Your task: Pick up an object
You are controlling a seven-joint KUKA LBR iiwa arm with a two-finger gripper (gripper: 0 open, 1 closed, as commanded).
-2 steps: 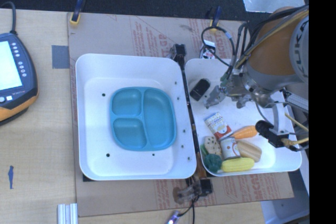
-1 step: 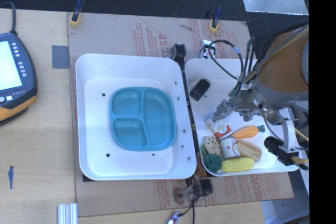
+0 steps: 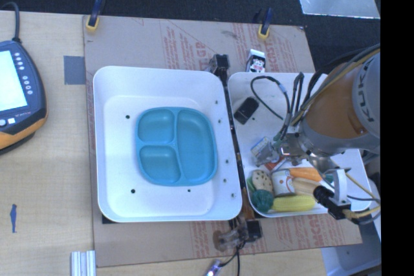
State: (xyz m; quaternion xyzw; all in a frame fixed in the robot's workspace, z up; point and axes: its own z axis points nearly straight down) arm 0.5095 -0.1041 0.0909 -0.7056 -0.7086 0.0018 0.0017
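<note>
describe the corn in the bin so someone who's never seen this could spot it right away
Start at the right white bin, the one under the grey and orange arm, and go to its near edge, where small objects are piled. The corn lies flat along that edge, a yellow cob, longer and paler than the orange carrot just behind it.

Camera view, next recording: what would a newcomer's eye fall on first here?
The blue divided plate stands out, lying alone in the middle of the left bin. Next comes the grey and orange arm reaching in from the right, low over the right bin. Beneath it, at that bin's near edge, sits a cluster of small items, among them a yellow corn cob.
</note>
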